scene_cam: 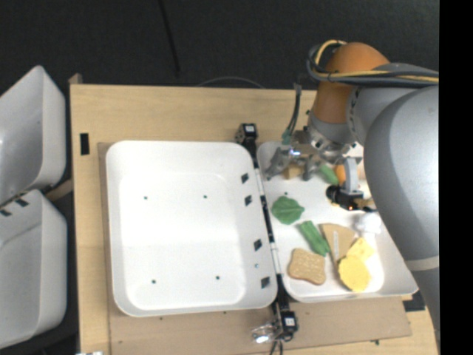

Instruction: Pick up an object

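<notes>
Objects for picking lie in the right bin [384, 285], which stands on the bench [148, 113] edge to edge with the left bin [177, 228]. We record a green leaf-shaped piece [287, 210] near the right bin's left edge, about midway along it. Just beside it, toward the bin's middle, a long green piece [313, 237] lies at a slant. A brown toast slice [307, 266] rests close to the near left corner. A tan wedge [337, 237] lies between the long green piece and a yellow piece [353, 274] that sits by the near edge. A second, smaller yellow piece [363, 248] touches the first on its far side.

We find the gripper [294, 163] low over the far left corner of the right bin, below the arm's orange band [355, 58]. A small green piece [327, 173] lies just beside it at the far edge. We cannot tell whether the gripper is spread or pressed together, nor whether it grips anything.
</notes>
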Available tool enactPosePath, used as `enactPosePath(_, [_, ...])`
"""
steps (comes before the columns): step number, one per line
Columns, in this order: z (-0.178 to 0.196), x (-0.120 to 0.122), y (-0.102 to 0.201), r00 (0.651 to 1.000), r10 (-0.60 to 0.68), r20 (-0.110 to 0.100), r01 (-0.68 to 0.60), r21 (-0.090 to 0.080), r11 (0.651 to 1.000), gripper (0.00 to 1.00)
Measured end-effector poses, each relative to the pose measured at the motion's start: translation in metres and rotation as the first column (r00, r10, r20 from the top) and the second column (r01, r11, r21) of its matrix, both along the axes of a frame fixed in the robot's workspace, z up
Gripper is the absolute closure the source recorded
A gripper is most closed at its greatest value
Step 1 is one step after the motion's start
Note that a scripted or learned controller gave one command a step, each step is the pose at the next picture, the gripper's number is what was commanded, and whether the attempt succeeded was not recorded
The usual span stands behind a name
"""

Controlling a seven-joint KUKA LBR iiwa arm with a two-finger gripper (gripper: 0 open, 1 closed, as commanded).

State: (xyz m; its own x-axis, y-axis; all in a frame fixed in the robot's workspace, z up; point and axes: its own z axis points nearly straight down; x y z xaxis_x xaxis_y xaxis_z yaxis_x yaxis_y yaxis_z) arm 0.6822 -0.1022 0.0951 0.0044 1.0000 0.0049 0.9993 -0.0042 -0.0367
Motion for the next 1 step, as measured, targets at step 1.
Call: enactPosePath(1, [-0.0001, -0.0001, 0.0021, 1.0, 0.001, 0.001, -0.001, -0.005, 1.0, 0.0])
